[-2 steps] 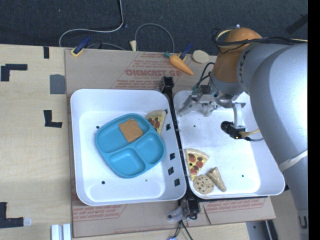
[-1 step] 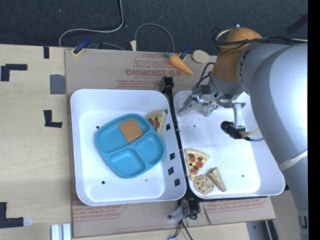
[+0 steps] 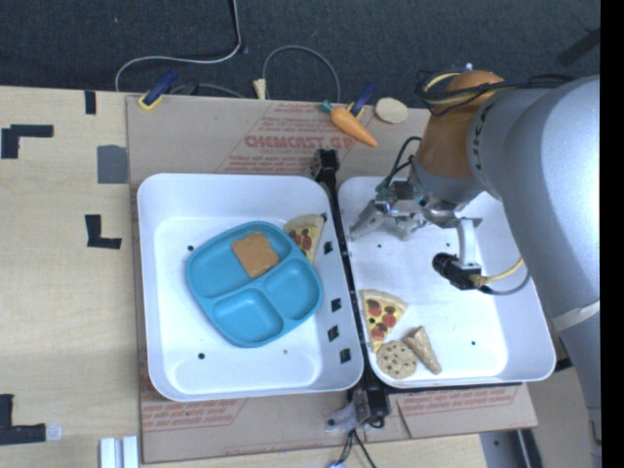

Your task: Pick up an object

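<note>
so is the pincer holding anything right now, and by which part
Cannot be told: the pincer sits low in the right bin, nothing visible in it.

Blue divided tray (image 3: 255, 295) holding tan cracker (image 3: 256, 253); red-dotted yellow pizza slice (image 3: 381, 312) (white bin (image 3: 487, 354)); orange carrot (image 3: 353, 127).

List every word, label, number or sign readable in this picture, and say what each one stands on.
"CHEMCAST" in red, partly legible and followed by letters I cannot make out: on the brown board behind the two bins.
Smaller red print lines on the same board, beside that word and along its front edge: too small and blurred to read.
Black angular marks on the wooden bench at the left: shapes, not letters.
No text shows on the bins, the blue tray, the toy food or the arm.
</note>
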`<control>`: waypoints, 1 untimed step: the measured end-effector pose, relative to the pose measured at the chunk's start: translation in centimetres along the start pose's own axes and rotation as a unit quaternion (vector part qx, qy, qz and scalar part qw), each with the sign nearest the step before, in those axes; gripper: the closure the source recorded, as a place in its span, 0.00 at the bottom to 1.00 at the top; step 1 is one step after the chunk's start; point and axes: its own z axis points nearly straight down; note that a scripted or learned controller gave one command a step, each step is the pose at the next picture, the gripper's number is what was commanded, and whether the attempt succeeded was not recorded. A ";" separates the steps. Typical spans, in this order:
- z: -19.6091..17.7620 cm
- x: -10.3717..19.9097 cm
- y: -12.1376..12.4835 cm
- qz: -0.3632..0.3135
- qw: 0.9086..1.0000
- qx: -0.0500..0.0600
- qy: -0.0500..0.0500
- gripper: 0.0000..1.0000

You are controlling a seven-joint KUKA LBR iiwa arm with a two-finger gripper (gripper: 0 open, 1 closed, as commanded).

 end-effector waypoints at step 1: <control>0.1 -2.2 2.9 -0.001 1.000 0.001 0.001 0.00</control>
